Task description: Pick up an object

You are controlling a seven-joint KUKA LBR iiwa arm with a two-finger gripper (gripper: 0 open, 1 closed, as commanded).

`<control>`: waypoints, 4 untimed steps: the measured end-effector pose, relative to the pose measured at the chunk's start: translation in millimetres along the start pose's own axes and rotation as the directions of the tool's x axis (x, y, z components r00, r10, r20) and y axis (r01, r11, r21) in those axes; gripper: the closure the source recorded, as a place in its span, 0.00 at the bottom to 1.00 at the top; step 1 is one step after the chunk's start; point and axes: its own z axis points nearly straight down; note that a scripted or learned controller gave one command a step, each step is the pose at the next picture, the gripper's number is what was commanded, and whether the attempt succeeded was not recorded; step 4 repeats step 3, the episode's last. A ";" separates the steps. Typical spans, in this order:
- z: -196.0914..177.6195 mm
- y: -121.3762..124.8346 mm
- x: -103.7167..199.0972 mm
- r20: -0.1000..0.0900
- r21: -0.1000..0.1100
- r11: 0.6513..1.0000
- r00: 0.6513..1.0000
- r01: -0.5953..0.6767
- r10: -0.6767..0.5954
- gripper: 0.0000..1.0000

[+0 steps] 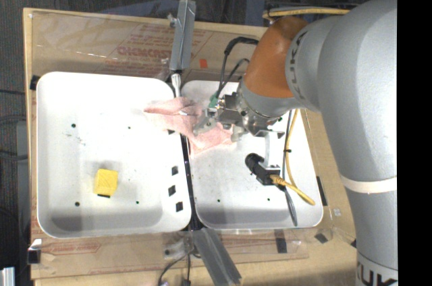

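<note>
One pink cloth trails toward nine o'clock from my gripper, draped over the divider between both bins; whether it's pinched, I can't tell.

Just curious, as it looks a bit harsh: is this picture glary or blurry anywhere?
Camera view: the left bin is bright, nearly washed out; soft shadows darken both bins' near edges; the yellow block and pink cloth look slightly soft.
</note>
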 end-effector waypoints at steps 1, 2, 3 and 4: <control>59.9 30.1 -13.8 0.017 -0.015 0.971 0.971 0.240 -0.240 0.00; 54.8 28.6 -9.2 0.006 -0.005 0.969 0.969 0.248 -0.248 1.00; -102.1 8.5 -18.6 0.003 -0.007 0.911 0.911 0.412 -0.412 1.00; -102.1 8.5 -18.6 0.003 -0.007 0.911 0.911 0.412 -0.412 1.00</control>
